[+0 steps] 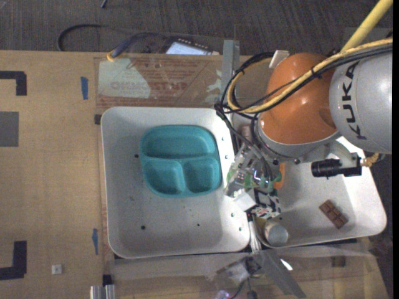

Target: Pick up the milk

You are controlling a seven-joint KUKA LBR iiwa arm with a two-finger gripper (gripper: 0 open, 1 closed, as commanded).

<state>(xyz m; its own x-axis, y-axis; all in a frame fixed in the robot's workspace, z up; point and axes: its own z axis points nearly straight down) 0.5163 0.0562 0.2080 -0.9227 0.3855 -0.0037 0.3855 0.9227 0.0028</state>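
We see the arm (299, 104) hanging over the right bin (368, 217), its gripper (252, 173) low at that bin's left edge; whether the jaws are apart we cannot tell. The milk (265, 203) lies just below them. A teal divided plate (181, 161) sits in the left bin (124, 229)

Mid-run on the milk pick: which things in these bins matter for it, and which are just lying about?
For the job:
- milk, apparently the black-and-white patterned carton at the right bin's left end
- gripper, close beside it

Lying about:
- teal divided plate in the left bin
- brown chocolate bar
- grey can-like item
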